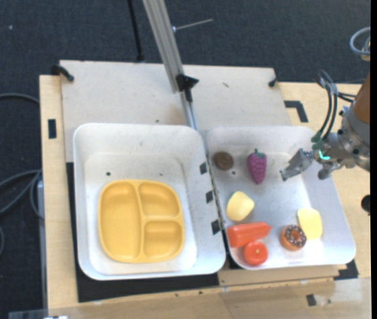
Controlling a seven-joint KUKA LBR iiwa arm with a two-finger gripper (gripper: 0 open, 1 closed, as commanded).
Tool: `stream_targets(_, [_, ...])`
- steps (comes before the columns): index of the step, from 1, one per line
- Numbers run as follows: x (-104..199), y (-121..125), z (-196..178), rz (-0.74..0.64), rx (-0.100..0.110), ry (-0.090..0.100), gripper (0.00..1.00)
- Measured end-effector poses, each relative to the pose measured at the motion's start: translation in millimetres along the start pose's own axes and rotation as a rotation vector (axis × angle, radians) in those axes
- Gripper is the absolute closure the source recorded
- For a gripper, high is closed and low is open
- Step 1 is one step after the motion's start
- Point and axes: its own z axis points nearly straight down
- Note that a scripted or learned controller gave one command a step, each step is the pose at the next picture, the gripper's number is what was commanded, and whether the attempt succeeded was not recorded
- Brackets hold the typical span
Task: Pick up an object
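Overhead, the end effector [310, 166] hangs over the upper right part of the right bin [338, 211], reaching in from the right; its two fingers stand apart with nothing between them. One dark finger [296, 165] points left toward the purple grape bunch [258, 166], which lies near it but apart. Left of the grapes sits a small brown round piece [223, 160]. Lower in the same bin lie a pale yellow rounded piece [239, 206], an orange carrot-like piece [248, 232] touching a red tomato [255, 252], a chocolate doughnut [293, 237], and a yellow piece [310, 222] just beside the doughnut. The left bin [88, 145] holds a yellow divided plate [141, 219] with three compartments. Both bins rest side by side on the tabletop [122, 88].
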Motion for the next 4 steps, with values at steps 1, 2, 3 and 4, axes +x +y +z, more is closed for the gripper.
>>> stream_targets(1, [-9.3,-2.5,46.0,0.002,0.005,-0.001,0.00])
stream_targets(2, [-5.0,-0.4,107.6,0.002,0.008,0.001,0.00])
stream_targets(3, [-1.6,-7.9,167.8,0.002,0.009,0.001,0.00])
stream_targets(4, [-3.0,-4.7,153.0,0.005,-0.002,0.000,1.00])
